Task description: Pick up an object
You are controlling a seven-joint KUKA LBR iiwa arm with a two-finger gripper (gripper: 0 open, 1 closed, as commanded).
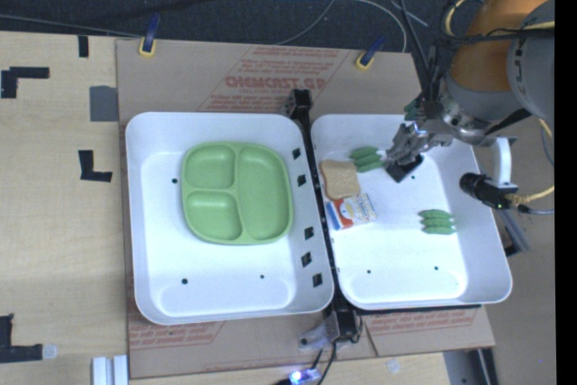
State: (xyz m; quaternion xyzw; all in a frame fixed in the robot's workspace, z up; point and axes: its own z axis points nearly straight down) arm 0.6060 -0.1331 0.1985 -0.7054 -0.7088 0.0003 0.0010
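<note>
Left bin point(144, 221): green plate point(237, 192) sitting mid-bin. Right bin point(478, 279): pea pod point(436, 222) lying near right edge; carton point(352, 212) and bread point(340, 178) resting against left edge; second pod point(366, 159) lying toward far-left corner. Gripper point(403, 160) hovering just beside it; finger state: cannot tell.

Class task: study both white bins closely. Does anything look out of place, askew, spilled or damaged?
Nothing stands out. The green divided plastic plate lies flat in the left white bin. In the right white bin, the tan bread slice, small red-and-white packet and two green pea pods lie loose, unspilled.
</note>
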